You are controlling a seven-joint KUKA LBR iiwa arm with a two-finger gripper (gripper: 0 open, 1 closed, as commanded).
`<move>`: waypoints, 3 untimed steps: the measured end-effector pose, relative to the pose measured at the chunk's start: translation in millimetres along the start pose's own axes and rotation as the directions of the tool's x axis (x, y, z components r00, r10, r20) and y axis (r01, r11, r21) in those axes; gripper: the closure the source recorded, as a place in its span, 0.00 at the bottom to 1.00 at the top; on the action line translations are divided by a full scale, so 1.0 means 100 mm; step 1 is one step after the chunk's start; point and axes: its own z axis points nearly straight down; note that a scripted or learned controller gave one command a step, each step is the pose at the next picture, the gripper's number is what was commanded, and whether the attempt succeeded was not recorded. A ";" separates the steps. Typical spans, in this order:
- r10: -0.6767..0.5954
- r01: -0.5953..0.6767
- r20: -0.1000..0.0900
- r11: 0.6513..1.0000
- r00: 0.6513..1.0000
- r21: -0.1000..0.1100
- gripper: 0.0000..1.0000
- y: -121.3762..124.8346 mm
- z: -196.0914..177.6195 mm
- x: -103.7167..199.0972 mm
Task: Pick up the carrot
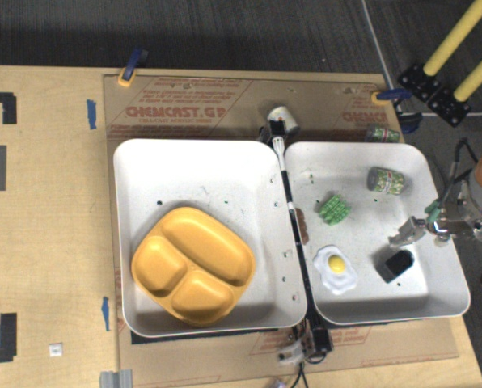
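Approach step, by the look of it: tool (425, 223) poised at the 3 o'clock rim of the right bin (447, 293), near a black block (398, 264), spread or pressed together impossible to tell. Probably the carrot (301, 225): a thin brownish sliver against that bin's 9 o'clock wall, well apart from the tool. Next, likely a traverse toward 9 o'clock past the fried egg (336, 267), then a careful descent close to the wall.
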 end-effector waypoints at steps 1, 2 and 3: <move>0.113 -0.113 0.002 0.994 0.994 -0.005 0.00 0.03 0.91 0.43; 0.351 -0.350 0.005 0.936 0.937 -0.022 0.00 0.01 1.03 0.77; 0.355 -0.354 0.010 0.935 0.935 -0.032 1.00 0.03 0.91 0.73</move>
